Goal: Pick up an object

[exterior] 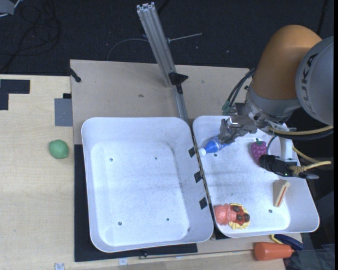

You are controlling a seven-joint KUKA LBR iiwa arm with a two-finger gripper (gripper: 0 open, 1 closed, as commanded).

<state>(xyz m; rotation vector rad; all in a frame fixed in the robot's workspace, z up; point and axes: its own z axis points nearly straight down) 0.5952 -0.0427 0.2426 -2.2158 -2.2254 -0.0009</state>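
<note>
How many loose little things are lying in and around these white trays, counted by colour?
Blue toy: 1
Purple toy: 1
Tan stick: 1
Red-and-yellow toy: 1
Green ball: 1
Orange toy: 1
Total: 6

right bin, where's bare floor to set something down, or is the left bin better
The left white bin is bare across its whole floor. In the right white bin, the open patch lies mid-floor, between the small blue object, the red and yellow toy and the tan wedge. Its top end is crowded: the claw and the purple berry-shaped toy.
</note>
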